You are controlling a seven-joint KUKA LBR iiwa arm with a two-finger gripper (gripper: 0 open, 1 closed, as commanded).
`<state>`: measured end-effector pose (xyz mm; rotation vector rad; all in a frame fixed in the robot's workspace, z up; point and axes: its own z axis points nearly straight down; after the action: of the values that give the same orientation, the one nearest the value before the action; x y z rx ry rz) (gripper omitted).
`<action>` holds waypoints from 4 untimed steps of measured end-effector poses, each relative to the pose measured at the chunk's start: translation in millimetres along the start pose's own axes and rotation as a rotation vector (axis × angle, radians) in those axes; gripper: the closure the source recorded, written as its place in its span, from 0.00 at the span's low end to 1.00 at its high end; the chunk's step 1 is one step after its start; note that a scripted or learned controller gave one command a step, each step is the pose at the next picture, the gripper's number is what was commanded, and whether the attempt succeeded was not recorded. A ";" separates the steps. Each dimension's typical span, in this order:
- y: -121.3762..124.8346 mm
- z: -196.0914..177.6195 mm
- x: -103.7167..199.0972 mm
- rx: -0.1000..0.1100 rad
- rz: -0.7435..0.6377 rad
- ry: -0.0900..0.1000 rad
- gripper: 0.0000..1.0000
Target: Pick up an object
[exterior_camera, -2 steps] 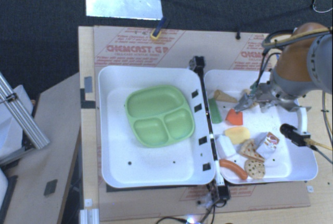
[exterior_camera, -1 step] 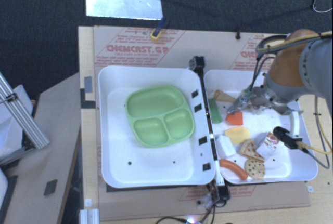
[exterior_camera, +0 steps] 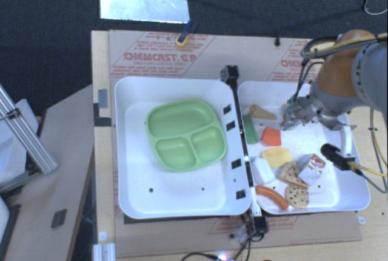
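Two bins stand side by side on the bench, touching along their inner walls. In the left bin (exterior_camera: 130, 151) lies a divided tray (exterior_camera: 185, 134), near the middle. The right bin (exterior_camera: 348, 196) holds many small food pieces. A wedge piece (exterior_camera: 262, 112) lies at the back, and a stick (exterior_camera: 249, 128) lies along the left wall. Right of the stick is a square piece (exterior_camera: 271, 136); in front of it lies a block (exterior_camera: 276, 157). In front of the block are a cracker (exterior_camera: 293, 175), a packet (exterior_camera: 312, 169) to its right, a round cookie (exterior_camera: 296, 196) and a sausage (exterior_camera: 272, 197) nearest the front wall. The gripper (exterior_camera: 290, 115) hangs over the back part of this bin, right of the wedge piece.
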<state>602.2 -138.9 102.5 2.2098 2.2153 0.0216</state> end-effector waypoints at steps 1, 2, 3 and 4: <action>0.6 -42.7 -2.1 0.015 -0.001 -0.002 1.00; -7.3 -95.2 -5.2 0.014 0.001 -0.002 1.00; -5.6 -124.0 -5.4 0.014 -0.001 -0.002 1.00; -25.9 -114.3 40.0 0.019 -0.003 0.000 1.00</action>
<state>574.1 -99.0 216.3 2.2153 2.2286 0.0002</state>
